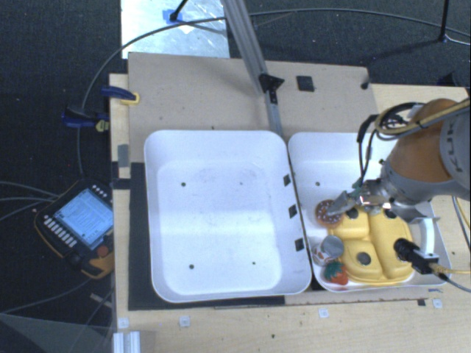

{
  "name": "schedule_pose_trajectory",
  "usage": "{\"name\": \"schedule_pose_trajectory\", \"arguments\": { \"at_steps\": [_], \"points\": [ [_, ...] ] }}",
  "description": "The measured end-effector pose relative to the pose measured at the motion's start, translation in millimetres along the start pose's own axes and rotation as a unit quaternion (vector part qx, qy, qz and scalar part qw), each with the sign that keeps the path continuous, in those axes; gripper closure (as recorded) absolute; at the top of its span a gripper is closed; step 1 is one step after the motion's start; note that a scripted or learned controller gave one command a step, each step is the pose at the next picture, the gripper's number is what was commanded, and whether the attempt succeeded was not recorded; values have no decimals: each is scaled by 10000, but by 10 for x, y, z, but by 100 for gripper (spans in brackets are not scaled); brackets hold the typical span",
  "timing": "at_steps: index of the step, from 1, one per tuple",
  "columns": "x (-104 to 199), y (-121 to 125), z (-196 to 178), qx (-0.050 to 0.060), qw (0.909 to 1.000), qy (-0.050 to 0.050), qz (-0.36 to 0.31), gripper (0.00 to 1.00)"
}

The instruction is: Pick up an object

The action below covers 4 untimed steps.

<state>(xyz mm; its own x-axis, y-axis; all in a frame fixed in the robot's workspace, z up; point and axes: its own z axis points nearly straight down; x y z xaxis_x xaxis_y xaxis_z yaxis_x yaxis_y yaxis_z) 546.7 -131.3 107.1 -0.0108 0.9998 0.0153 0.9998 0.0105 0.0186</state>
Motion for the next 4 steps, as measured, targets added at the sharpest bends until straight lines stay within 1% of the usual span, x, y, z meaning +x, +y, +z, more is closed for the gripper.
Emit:
{"name": "schedule_pose_trajectory", "arguments": {
  "at_steps": [1,2,3,4],
  "points": [
    [28,56,-165,-64,10000,25,-11,100],
    [40,86,-804,66,9999,-86,24,100],
    [111,171,-1280,72,9999,-80,22,100],
    [118,191,-1703,68,9999,-82,23,100]
  ]
}}
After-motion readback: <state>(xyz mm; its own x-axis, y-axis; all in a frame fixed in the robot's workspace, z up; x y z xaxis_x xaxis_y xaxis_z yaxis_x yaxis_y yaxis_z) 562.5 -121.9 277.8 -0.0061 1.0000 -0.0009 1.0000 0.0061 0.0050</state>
